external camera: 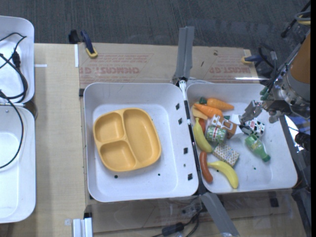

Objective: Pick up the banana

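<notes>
Two yellow bananas lie in the right bin (286, 179). One banana (225, 172) is near the front, beside a red sausage (206, 167). A longer banana (199, 137) lies along the left wall. My gripper (251, 112) hangs over the right half of that bin, just above a black-and-white carton (253, 128). It is well to the right of both bananas and is open, with nothing between its fingers.
Carrots (215, 106), a green-labelled can (216, 133), a patterned box (226, 154) and a green bottle (257, 147) crowd the right bin. The left bin (94, 181) holds a yellow divided plate (127, 138). A grey divider post (185, 53) stands between the bins at the back.
</notes>
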Robot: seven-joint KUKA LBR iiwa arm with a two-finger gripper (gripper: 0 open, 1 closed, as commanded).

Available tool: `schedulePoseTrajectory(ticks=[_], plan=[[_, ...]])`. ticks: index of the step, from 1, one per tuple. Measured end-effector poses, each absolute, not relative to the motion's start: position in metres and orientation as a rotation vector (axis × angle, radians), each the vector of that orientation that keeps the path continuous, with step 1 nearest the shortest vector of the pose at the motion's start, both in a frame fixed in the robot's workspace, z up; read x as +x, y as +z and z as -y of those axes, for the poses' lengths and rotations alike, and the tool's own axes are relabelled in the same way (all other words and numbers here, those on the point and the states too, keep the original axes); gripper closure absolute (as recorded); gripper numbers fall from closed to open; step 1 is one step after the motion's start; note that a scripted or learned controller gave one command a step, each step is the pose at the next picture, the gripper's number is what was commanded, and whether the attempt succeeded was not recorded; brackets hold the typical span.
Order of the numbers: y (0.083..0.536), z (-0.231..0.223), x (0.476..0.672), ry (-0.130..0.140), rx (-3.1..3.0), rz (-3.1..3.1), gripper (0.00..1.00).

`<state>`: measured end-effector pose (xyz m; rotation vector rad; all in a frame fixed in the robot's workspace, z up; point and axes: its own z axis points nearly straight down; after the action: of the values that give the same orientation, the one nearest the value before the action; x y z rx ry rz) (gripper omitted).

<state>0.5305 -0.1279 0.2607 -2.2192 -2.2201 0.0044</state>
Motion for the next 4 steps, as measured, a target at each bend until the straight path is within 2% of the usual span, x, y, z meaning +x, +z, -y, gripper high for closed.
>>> schedulePoseTrajectory(ticks=[1,2,3,4], plan=[[0.107,0.112,0.513,0.004,-2.098,2.334,0.00],[0.090,0.097,0.476,0.004,-2.248,2.189,0.00],[0.091,0.114,0.477,0.002,-2.256,2.182,0.00],[0.091,0.135,0.477,0.001,-1.970,2.445,0.00]])
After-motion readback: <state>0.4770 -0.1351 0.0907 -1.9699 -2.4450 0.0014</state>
